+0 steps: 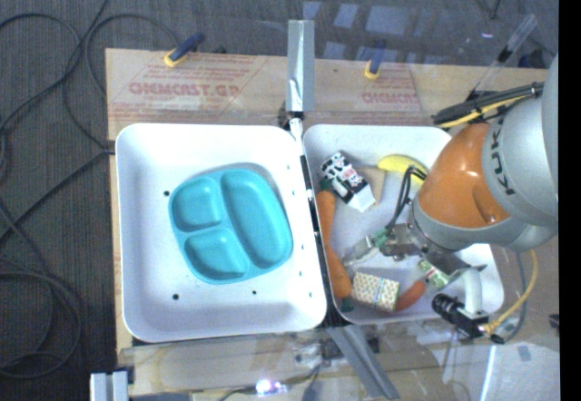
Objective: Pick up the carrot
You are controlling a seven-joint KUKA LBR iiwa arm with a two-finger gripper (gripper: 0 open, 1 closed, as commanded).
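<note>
Currently, two white bins are seen side by side on the bench. The left bin holds a turquoise divided plate, lying flat near its centre. The carrot lies in the right bin, stretched lengthwise along that bin's left wall, close against it. Just above and to the right of the carrot's upper end, a black-and-white carton is noted, and a yellow item is partly hidden by the arm. A patterned wafer-like block rests near the bin's bottom edge, just right of the carrot's lower end, with a reddish-orange item beside it. The gripper is positioned low over the middle of the right bin, to the right of the carrot and apart from it. Its opening cannot be judged; nothing is seen held.
</note>
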